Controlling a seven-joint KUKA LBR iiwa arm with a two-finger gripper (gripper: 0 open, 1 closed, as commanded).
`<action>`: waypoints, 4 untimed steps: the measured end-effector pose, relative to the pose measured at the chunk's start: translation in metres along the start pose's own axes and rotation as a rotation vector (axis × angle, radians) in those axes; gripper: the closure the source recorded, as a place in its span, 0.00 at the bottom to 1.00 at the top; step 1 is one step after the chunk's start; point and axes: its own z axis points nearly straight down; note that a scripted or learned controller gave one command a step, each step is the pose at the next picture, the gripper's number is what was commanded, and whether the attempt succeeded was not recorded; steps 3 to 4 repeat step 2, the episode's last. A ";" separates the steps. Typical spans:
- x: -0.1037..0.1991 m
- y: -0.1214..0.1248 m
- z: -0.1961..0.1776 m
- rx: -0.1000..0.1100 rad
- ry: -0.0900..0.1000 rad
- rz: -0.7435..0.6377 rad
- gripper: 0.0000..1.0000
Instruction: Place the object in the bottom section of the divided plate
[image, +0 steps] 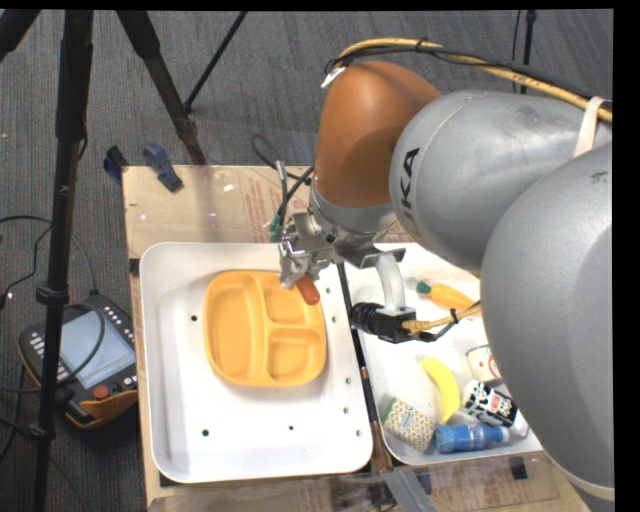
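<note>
A yellow divided plate (222, 335) lies in the left white bin (250, 440), with one long section on its left and two smaller ones on its right. My gripper (300, 278) hangs over the plate's upper right corner. It is shut on a small red-orange sausage-shaped object (308, 292), which pokes out below the fingertips just above the plate's upper right section. The arm's orange band and grey body hide the back right of the bench.
The right bin (400, 455) holds a banana (441, 386), an orange carrot-like piece (450, 295), a blue bottle (468, 438), a cow-patterned carton (488, 403) and a pale waffle-like block (407, 421). A tripod and a handheld pendant (85, 360) stand left of the bench.
</note>
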 end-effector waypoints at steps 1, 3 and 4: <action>0.056 0.029 0.114 0.003 0.000 0.063 1.00; 0.056 0.030 0.114 0.002 0.000 0.062 0.00; 0.056 0.030 0.114 0.002 0.000 0.062 0.00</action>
